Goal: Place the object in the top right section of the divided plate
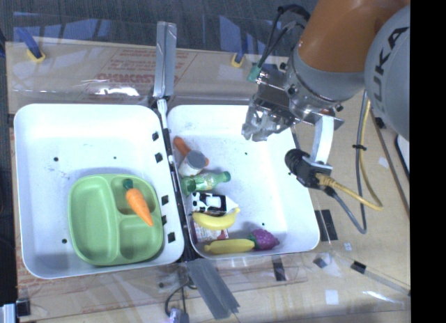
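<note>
Toy carrot (139, 205) lies in green divided plate (90, 234), top right section, straddling the divider; hand (259, 125) hovers over right bin (293, 203), grip state unreadable, nothing visibly held; risk: carrot rolling across divider.

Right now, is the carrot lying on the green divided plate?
Yes, the carrot lies on the green divided plate in the left bin.

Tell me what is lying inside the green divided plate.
A toy carrot lies in the green divided plate, in its top right section and angled across the divider toward the lower one. The plate surface directly beneath the carrot is covered.
</note>
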Available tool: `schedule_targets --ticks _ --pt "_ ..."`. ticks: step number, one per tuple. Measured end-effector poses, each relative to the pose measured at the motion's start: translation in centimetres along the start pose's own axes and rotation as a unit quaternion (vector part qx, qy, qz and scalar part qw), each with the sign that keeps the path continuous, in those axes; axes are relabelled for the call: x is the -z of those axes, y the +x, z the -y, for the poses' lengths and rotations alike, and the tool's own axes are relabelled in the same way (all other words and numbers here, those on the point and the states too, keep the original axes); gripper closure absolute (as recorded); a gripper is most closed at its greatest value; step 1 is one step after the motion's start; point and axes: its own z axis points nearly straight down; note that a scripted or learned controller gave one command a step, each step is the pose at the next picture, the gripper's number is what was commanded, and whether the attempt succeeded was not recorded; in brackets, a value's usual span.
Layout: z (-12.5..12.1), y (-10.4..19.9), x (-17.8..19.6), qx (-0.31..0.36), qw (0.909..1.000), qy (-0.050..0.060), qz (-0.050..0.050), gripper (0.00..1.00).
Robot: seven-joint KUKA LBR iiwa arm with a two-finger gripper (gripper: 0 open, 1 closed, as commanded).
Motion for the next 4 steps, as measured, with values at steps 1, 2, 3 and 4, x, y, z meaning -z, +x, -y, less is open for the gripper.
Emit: schedule_targets --ticks 1,2,3,4 --pt "0.0 0.2 0.8 0.005 1.0000 0.002 0.001 1.00" --pt "2.9 2.1 1.2 0.027 0.9996 0.001 0.001 1.00" --pt "2.9 2.4 2.1 0.032 0.9995 0.002 0.001 1.00" --pt "2.8 2.6 3.0 0.038 0.9993 0.003 0.002 1.00"
